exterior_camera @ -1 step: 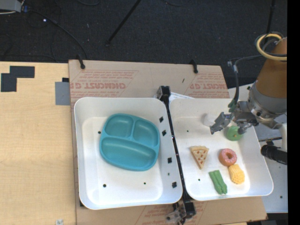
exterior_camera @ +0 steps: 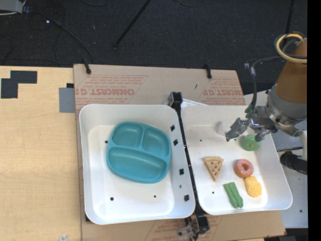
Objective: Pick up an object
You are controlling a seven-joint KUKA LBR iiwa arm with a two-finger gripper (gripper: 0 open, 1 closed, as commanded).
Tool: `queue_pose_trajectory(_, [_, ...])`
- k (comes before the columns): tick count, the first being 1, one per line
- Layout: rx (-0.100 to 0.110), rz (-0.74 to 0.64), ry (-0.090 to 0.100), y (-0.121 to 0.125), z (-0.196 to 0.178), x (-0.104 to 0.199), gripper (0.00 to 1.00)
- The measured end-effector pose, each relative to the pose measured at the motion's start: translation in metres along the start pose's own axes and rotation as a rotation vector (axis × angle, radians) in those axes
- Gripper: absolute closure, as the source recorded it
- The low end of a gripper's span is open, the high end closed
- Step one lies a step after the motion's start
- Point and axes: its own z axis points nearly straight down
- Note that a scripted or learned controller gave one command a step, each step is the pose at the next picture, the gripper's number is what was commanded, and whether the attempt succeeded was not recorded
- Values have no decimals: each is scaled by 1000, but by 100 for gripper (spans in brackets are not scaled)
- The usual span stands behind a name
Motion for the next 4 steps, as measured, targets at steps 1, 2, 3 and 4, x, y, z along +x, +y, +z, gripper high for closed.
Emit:
queue_pose_trajectory(1, [4,1,1,2,44,-1,0])
queue_pose_trajectory(2, [5,1,1,6,97,-9,0])
queue_pose_trajectory(3, [5,1,2,-1,147,-1,0])
queue_pose_trajectory(4, [4,5,1,-1,134,-3,100])
